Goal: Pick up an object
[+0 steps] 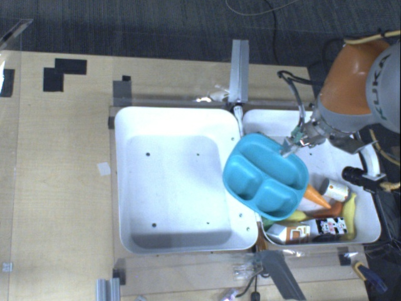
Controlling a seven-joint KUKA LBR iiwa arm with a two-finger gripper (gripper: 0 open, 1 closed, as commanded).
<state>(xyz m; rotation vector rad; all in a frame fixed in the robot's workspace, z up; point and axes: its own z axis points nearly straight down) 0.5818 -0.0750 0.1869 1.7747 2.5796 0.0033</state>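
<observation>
The gripper [292, 144] has its fingers closed on the far rim of the blue divided tray [265, 175]. The tray sits tilted, straddling the divider between the left bin [131, 187] and the right bin [369, 227], above the carrot [316, 198] and banana [349, 213].

Legible text: the letters "KUK", part of a maker's name, run in dark capitals down the grey arm [390, 83] beside its orange band [351, 74]. A small carton [296, 232] and a dark packet [330, 227] in the right bin [374, 227] carry printing too small to read.
</observation>
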